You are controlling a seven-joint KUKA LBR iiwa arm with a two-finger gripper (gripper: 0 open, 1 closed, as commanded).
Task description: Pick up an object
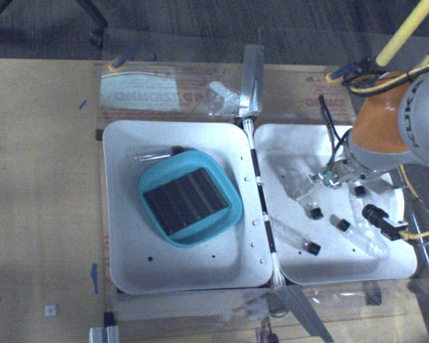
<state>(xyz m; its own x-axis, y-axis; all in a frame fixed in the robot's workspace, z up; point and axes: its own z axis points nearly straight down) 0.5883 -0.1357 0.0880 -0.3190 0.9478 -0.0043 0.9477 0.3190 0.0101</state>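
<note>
Camera view shows the candidate objects split between the two bins. A teal square plastic container with a dark ribbed insert (190, 197) lies tilted in the middle of the left shallow white bin (121, 263), with a thin clear-and-black stick (157, 153) just behind it. In the right shallow white bin (397, 266) several small clear plastic pieces with black caps (304, 241) lie scattered on the floor, apart from one another, which leaves room to approach each one singly.

The grey arm with the orange band (386, 127) reaches in from the right and is lowered over the right bin; the tool (329, 177) sits low among the small pieces, near a crumpled clear piece (294, 184). Its posture suggests a descent toward a pick in this bin, not the left one. Whether the tool is apart or together cannot be told, and nothing is visibly clamped in it. No object appears lifted; the pick is judged not yet achieved.

Clear bags (139, 91) lie on the bench (36, 191) behind the bins.
</note>
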